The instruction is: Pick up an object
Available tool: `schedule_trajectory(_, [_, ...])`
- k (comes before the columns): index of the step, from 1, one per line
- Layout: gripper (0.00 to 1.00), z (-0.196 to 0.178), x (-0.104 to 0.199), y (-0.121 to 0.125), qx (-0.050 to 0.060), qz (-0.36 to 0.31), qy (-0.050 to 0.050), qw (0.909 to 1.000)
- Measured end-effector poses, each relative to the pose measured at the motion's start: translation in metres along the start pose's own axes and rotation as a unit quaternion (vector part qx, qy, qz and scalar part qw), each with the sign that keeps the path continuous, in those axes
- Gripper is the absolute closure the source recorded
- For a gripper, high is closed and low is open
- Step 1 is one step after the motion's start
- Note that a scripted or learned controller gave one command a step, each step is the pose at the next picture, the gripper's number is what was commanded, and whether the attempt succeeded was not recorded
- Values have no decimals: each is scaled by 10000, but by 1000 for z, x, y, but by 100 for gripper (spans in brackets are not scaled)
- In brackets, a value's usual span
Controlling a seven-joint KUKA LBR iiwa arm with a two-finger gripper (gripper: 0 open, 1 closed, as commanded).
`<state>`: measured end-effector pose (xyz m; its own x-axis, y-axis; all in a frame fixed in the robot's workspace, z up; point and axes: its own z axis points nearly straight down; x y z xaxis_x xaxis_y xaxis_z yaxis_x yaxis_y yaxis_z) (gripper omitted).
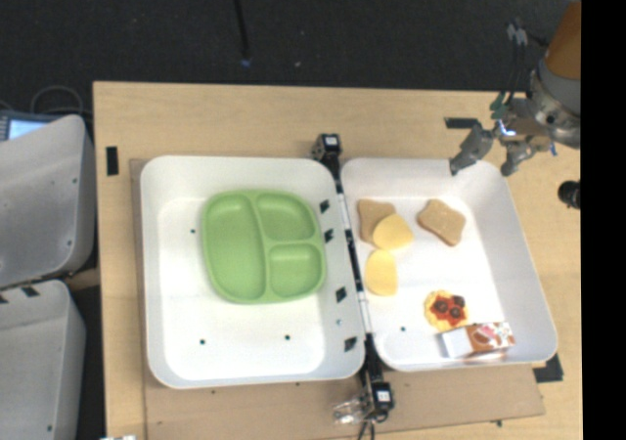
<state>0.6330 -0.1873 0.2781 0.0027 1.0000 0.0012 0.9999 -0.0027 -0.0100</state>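
My gripper (486, 156) hangs over the far right corner of the right bin (514, 233), fingers spread open with nothing between them. Below it in that bin lie a brown bread slice (442, 221), a second brown piece (372, 216) partly under a yellow round slice (393, 232), another yellow slice (381, 274), a small pizza-like piece with red dots (446, 307) and a red and white packet (476, 338). The nearest item, the bread slice, sits well below and left of the fingertips.
The left bin (166, 272) holds a green divided plate (263, 245). Black clips (328, 146) join the two bins along the middle seam. Grey equipment (39, 203) stands off the bench's left side.
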Motion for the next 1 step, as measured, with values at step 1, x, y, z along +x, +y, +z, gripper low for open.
schedule_trajectory(1, [0, -7, 1, 2, -61, -13, -9, 10000])
